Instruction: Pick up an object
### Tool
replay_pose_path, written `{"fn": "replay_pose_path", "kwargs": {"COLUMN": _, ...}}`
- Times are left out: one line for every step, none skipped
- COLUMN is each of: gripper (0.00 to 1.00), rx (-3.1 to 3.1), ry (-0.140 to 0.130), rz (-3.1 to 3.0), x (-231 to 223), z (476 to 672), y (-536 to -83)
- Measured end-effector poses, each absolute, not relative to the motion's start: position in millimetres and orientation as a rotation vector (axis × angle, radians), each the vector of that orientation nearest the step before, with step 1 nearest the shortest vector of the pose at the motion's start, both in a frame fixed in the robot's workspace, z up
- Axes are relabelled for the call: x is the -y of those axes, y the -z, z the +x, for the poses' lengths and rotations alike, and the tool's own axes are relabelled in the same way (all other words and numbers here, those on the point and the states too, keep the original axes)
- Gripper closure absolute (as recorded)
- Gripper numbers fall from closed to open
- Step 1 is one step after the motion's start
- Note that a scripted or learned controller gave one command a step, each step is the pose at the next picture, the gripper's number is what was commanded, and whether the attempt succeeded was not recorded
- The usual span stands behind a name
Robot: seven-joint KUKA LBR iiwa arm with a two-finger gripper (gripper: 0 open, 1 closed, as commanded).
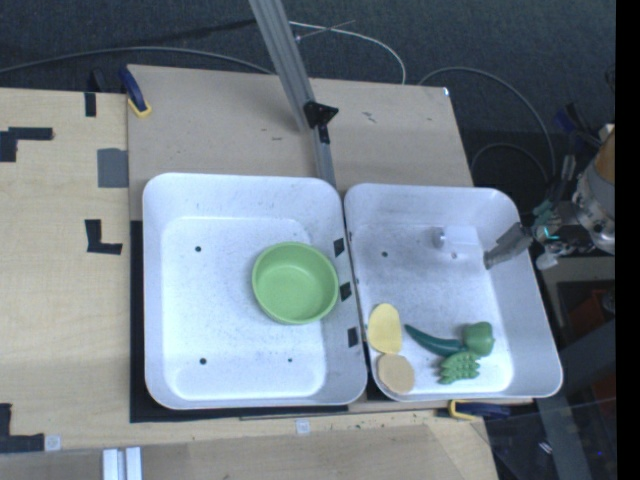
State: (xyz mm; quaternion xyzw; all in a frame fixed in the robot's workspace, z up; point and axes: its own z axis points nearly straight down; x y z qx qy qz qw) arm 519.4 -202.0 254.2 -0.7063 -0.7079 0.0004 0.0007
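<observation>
Toys crowd the right bin's (520, 298) near corner: green pepper (478, 337), yellow piece (385, 328), tan disc (396, 373). Green bowl (294, 282) sits in the left bin (180, 268). My pincer (508, 245) hovers at the right rim; I can't tell its opening.

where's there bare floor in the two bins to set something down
Left bin: open floor all round the green bowl, widest toward its left wall. Right bin: free in the upper half, near the tool. Crowded along its lower edge: yellow piece, tan piece, and green toys.
</observation>
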Motion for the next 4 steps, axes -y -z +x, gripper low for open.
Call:
{"fn": "replay_pose_path", "kwargs": {"gripper": 0.0, "rx": 2.223, "ry": -0.001, "rz": -2.218, "x": 202.1, "z": 519.4, "y": -254.3}}
{"fn": "replay_pose_path", "kwargs": {"gripper": 0.0, "rx": 2.22, "ry": -0.006, "rz": -2.216, "x": 198.3, "z": 519.2, "y": -210.5}}
{"fn": "replay_pose_path", "kwargs": {"gripper": 0.0, "rx": 2.219, "ry": -0.006, "rz": -2.215, "x": 188.7, "z": 522.9, "y": -159.8}}
{"fn": "replay_pose_path", "kwargs": {"gripper": 0.0, "rx": 2.217, "ry": -0.007, "rz": -2.216, "x": 193.9, "z": 518.0, "y": -97.6}}
